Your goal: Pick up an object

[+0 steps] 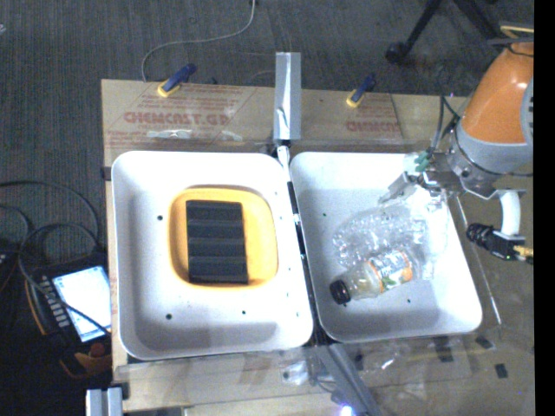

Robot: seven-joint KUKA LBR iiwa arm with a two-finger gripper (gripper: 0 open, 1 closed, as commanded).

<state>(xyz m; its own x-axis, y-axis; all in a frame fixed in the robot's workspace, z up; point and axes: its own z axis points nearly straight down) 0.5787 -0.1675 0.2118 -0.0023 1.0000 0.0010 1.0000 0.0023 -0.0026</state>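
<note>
The arm (pixel 501 111) enters from the right edge of the camera view, its orange band uppermost and the grey wrist below it. The wrist angles down and to the left, ending in the gripper (pixel 414 183), which sits low and points leftward. A black cable runs beside the wrist.

— Light's even in here, coming from overhead I'd say; both white bins (pixel 130 232) are bright, nearly washed out on the flat floors.

— Shadows?

— Soft ones, under the bin rims and along the near edge. The crumpled clear plastic (pixel 381 237) throws small glints. The dark carpet (pixel 87 24) stays dim and grainy.

— Sharp?

— Moderately. The orange band (pixel 499 102) at the right edge looks soft, and fine detail is slightly smeared.
</note>
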